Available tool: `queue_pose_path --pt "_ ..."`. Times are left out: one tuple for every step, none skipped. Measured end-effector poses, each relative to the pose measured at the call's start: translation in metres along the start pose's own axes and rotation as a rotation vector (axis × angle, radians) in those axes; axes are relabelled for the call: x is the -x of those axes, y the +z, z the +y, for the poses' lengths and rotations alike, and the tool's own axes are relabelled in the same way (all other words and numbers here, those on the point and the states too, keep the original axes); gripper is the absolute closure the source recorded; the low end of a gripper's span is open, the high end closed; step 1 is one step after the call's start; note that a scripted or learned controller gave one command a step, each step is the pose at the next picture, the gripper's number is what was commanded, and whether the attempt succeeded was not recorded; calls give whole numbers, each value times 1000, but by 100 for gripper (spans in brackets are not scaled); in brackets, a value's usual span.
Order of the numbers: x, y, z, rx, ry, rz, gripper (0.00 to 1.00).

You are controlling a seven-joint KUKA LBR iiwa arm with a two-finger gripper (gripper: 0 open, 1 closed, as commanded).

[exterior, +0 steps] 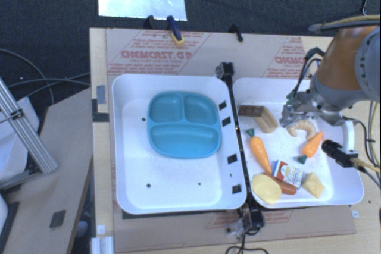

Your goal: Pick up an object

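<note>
The right bin holds toy food. A brown block and a tan piece lie near its left wall. A carrot points down the middle. A pale croissant-like piece and a smaller carrot lie under the arm. Near the front sit a yellow round piece, a red sausage, a small printed box and a cheese wedge. My gripper hangs low just above the pale piece's left end.
The left bin carries a blue divided plate. Black clips line the wall between the bins. A cable and black connector trail off the wrist at the right bin's edge.
</note>
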State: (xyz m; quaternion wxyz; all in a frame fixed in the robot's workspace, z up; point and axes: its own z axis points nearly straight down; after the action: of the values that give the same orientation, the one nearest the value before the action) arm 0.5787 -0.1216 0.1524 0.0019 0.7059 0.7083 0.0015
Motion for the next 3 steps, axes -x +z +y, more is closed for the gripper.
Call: queue_pose_path --pt "-1 -44 -1 0 0 0 100" --pt "-1 -74 0 0 -1 0 100" --pt "-54 -83 6 -2 -6 2 100"
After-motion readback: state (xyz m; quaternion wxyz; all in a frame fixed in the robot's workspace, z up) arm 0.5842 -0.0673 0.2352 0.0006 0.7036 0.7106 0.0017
